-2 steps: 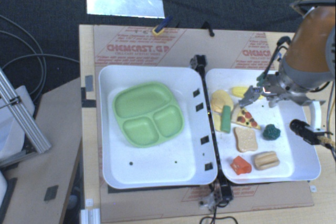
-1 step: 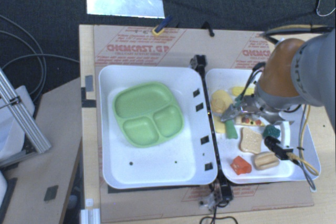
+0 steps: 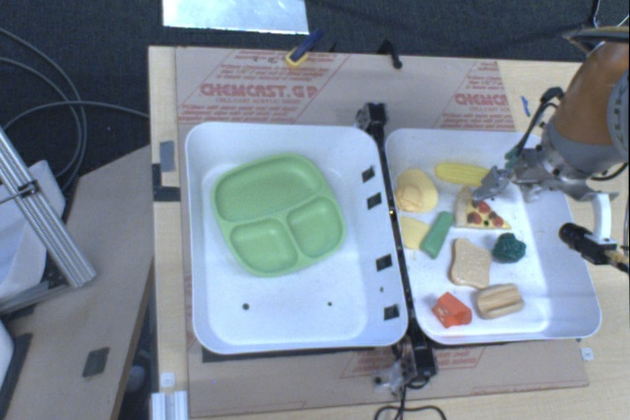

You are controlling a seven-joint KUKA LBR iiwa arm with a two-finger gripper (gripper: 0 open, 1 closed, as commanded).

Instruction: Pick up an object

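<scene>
Toy food, all of it in the right bin (image 3: 576, 305), is what the gripper (image 3: 489, 184) could pick from; the gripper sits low over that bin's far half, its tip just above the pizza slice (image 3: 482, 212), and whether it is spread or closed cannot be told from this slant. The grey arm (image 3: 581, 138) comes in from the right, its orange band above the wrist, the wrist angled down and leftward. Just beyond the gripper lies a smooth yellow corn cob (image 3: 461, 173); to its left a rounded pale yellow piece (image 3: 415, 190); nearer the camera a green cylinder (image 3: 436, 234), a tan bread slice (image 3: 470, 262), a knobbly dark green broccoli (image 3: 509, 248), a bun-shaped roll (image 3: 498, 299) and a red block (image 3: 452, 309). Bare white floor lies to the gripper's right, toward the bin's right rim. Well to the left, past the dividing rims, the left bin (image 3: 212, 310) holds a glossy green compartment plate (image 3: 278, 212). Both bins rest on printed cardboard on the tabletop (image 3: 108, 211).
</scene>
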